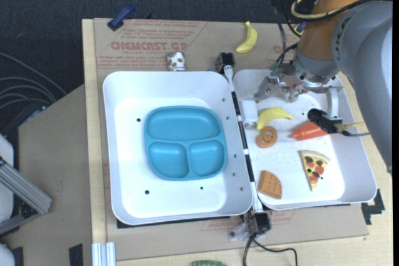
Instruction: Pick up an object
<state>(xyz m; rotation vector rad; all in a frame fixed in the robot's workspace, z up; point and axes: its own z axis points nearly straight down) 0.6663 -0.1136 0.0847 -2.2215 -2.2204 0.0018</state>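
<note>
1. Yellow and curved, a toy banana (pixel 275 115) lies in the right bin (pixel 349 187), close to its left wall and towards its far edge; a small pretzel (pixel 267 137) sits just beside it, an orange carrot (pixel 309 131) a little to its right.
2. A pizza slice (pixel 313 168) and a waffle piece (pixel 269 184) lie nearer the bin's front edge.
3. The tool (pixel 288 85) hangs over the bin's far edge, just behind the banana; whether it is spread or pressed together, I cannot tell.
4. A blue divided plate (pixel 184 141) rests in the left bin (pixel 124 196).
</note>
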